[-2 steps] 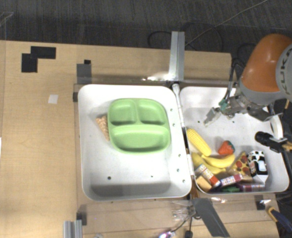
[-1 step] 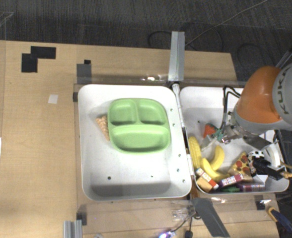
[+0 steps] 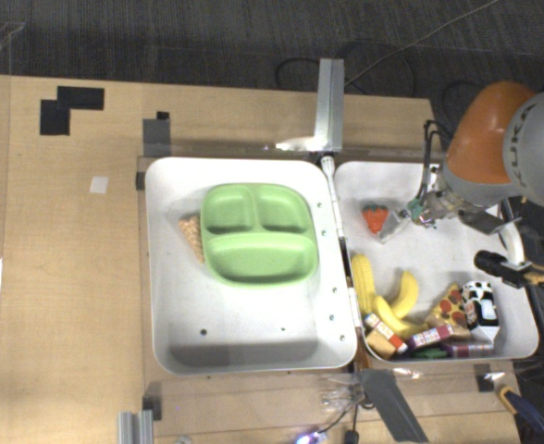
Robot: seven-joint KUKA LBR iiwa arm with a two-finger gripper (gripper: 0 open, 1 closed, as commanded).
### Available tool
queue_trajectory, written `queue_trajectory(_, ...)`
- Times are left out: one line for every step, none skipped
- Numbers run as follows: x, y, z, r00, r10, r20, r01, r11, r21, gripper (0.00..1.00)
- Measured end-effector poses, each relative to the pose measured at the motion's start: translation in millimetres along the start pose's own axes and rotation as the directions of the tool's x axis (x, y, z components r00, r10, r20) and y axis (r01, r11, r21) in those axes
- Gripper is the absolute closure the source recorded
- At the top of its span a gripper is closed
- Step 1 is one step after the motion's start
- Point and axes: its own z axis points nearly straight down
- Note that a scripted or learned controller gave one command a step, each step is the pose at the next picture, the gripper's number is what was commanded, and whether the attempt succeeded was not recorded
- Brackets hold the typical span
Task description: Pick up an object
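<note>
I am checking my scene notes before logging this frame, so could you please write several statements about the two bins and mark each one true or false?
1. The green divided tray lies in the left bin. True.
2. The banana lies in the left bin. False: it lies in the right bin, near the bottom.
3. The small red-orange object lies in the upper part of the right bin. True.
4. The green divided tray holds the yellow corn cob. False: the cob lies in the right bin by the dividing wall.
5. The gripper is over the right bin. True.
</note>
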Motion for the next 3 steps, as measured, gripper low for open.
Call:
queue_trajectory(24, 22, 0, 0.995, -0.098, 0.000, 0.098, 0.995, 0.001, 0.00)
queue_trajectory(52, -105, -4, 0.983, -0.184, 0.001, 0.184, 0.983, 0.001, 0.00)
queue_trajectory(20, -44, -1, 0.988, 0.152, 0.000, -0.152, 0.988, 0.001, 0.00)
